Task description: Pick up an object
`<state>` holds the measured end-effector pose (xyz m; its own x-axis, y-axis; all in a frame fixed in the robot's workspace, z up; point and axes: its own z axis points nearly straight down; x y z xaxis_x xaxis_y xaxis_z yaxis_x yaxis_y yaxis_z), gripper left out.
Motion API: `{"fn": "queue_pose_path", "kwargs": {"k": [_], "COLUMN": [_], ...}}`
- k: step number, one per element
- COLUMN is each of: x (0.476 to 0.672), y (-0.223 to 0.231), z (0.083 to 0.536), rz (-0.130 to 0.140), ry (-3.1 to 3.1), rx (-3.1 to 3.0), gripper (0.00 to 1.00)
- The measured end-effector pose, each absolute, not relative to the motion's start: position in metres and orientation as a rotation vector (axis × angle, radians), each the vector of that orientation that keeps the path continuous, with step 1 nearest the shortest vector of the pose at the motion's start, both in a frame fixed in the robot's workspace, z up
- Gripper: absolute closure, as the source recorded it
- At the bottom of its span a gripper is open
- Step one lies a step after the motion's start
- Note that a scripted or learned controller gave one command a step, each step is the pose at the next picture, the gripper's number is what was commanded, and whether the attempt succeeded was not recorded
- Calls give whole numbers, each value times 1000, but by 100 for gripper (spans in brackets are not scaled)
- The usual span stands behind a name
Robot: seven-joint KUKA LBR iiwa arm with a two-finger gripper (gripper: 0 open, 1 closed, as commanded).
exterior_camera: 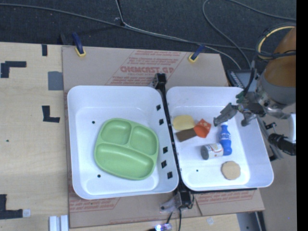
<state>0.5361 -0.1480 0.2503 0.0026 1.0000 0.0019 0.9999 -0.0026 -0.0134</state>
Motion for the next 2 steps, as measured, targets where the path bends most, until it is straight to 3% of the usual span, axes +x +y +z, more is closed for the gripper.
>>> {"fn": "queue_pose_path", "kwargs": {"k": [1,2], "x": [538,542], "y": [-148,-143], "z": [257,194], "rz": [2,7], "ry": [-2222,-2219], "rx": [-2220,-2216], "gripper": [0,0]}}
